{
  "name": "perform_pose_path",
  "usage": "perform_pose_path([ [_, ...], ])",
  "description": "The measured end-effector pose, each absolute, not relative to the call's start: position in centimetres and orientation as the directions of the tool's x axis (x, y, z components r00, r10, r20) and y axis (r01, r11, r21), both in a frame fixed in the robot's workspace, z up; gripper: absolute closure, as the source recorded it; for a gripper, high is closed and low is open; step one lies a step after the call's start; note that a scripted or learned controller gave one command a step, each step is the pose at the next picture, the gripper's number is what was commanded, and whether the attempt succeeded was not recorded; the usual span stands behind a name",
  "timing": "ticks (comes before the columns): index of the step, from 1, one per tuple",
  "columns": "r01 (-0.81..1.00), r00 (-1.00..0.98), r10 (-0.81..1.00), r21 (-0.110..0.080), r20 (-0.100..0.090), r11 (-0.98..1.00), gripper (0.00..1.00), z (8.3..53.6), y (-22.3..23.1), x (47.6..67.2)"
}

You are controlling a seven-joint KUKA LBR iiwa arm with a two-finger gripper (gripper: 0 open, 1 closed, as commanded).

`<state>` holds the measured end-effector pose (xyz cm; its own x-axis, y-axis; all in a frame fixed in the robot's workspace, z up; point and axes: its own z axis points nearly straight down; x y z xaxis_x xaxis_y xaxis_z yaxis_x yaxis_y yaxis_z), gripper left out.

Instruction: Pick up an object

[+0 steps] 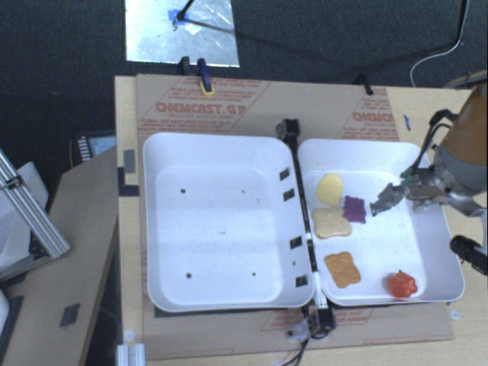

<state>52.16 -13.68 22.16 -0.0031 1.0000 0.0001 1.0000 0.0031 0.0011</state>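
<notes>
end effector (379, 203) hovers just right of purple piece (354, 209); its opening cannot be told.

Brown bench (252, 101) with 2 white bins (221, 227) side by side

- Your arm (465, 147) was cut off by the right edge.
- You couldn't tell the gripper's (383, 200) finger state; it was too small and blurred against the right bin (438, 239).

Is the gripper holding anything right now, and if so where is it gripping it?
Nothing is held. The gripper hangs over the right bin, just right of the purple toy, with nothing between its fingers.
</notes>
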Motion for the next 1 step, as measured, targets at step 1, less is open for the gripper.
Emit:
perform_pose_path([
  [1,1.0,-0.007,1.0,0.0,0.002,0.007,0.0,23.78,-7.86,48.58],
])
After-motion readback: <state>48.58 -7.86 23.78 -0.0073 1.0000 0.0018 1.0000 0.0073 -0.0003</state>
